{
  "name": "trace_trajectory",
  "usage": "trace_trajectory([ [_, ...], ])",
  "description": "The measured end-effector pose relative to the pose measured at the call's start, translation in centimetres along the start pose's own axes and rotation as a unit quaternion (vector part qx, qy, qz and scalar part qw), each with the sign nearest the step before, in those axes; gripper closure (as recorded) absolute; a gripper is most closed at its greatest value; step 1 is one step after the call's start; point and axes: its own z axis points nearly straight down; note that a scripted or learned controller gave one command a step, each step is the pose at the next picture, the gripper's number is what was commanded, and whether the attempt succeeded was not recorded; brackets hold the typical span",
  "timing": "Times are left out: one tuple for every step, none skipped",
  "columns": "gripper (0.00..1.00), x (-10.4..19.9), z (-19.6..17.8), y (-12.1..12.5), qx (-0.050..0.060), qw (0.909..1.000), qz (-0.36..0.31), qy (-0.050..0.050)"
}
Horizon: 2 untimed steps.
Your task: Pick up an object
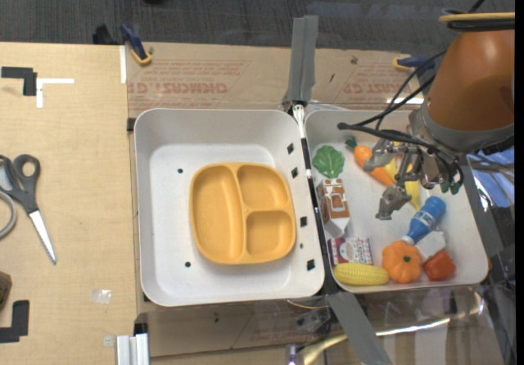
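Blue bottle (425,219) just beside and below our claw (399,191), right bin (475,224) | approach step, we judge; claw spread open, gripping nothing | next: centre, descend, close | orange pumpkin (400,262) further below

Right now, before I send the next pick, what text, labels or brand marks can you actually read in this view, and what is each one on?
Red print on the cardboard sheet behind the bins: upside down and blurred, not readable.
Small red and white packet in the right bin: has printing, too small to read.
Brown and white packet: markings too small to read.
Blue bottle: no legible label.
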Motion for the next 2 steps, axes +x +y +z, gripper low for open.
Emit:
trace_trajectory([
  [0.0,-4.0,10.0,-1.9,0.0,0.9998,0.018,0.0],
  [0.0,-8.6,10.4,-2.3,0.0,0.9988,0.05,-0.002],
])
